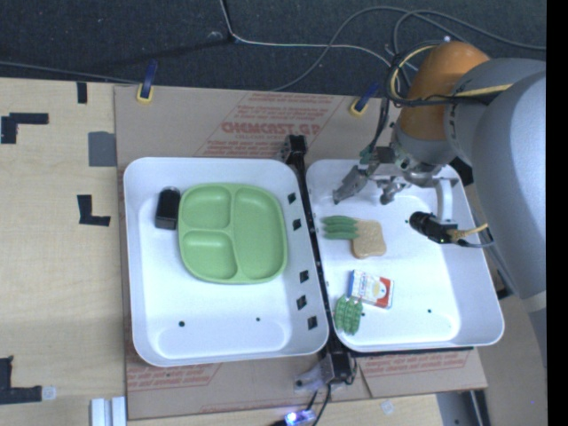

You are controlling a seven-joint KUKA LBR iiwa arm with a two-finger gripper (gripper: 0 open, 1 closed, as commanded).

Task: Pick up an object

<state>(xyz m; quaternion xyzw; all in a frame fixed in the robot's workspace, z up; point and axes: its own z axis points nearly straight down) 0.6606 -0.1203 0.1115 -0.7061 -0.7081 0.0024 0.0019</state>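
The end effector (361,199) hangs over the right bin (444,313), near that bin's 11 o'clock corner. Its two fingers are splayed wide apart with nothing between them. Four candidates lie loose in this bin, one of each. A green pod-shaped toy (338,227) sits at about 9 o'clock. A tan toast-shaped piece (368,239) touches its right end. A small printed packet (370,288) lies toward 6 o'clock, and a green ribbed leafy piece (348,314) is at 7 o'clock, close to the bin wall. The nearest targets are the pod and the tan piece, just below the fingertips toward 6 o'clock. Both look light and probably slightly soft, so a moderate squeeze should do. The pod is narrow and should fit the fingers best across its short width, at mid-length. The tan piece lies flat, so it would have to be pinched by opposite edges. Because the two touch, closing on one may nudge the other. The packet looks flat and smooth and may slip, and the leafy piece is crowded by the wall. The left bin (146,327) holds one green three-compartment plate (234,233) at its centre. One small black block (167,208) lies just beside the plate's 9 o'clock rim. The two bins stand side by side on the table (53,264).
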